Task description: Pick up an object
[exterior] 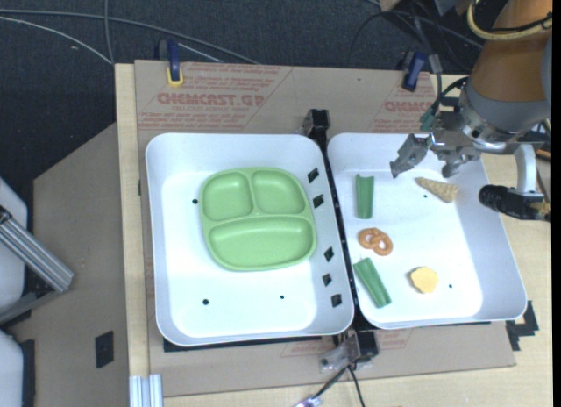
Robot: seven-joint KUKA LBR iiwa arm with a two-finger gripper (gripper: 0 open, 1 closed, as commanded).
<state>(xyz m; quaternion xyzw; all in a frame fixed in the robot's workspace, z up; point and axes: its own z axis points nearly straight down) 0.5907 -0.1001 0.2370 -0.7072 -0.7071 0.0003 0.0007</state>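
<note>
- You are looking at the gripper [433,159] hovering with fingers spread and nothing between them over the right bin [491,296].
- Just beside it, the tan wedge [437,189] is lying (on the bin floor).

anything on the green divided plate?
No. The green plate in the left bin has bare compartments; the food pieces lie in the right bin.

arm and gripper pose

your arm [513,54] enters from the right, its orange band uppermost and the grey wrist angled down and to the left. your gripper [431,161] hangs below the wrist with its two fingers [405,158] spread apart, nothing between them.
</note>
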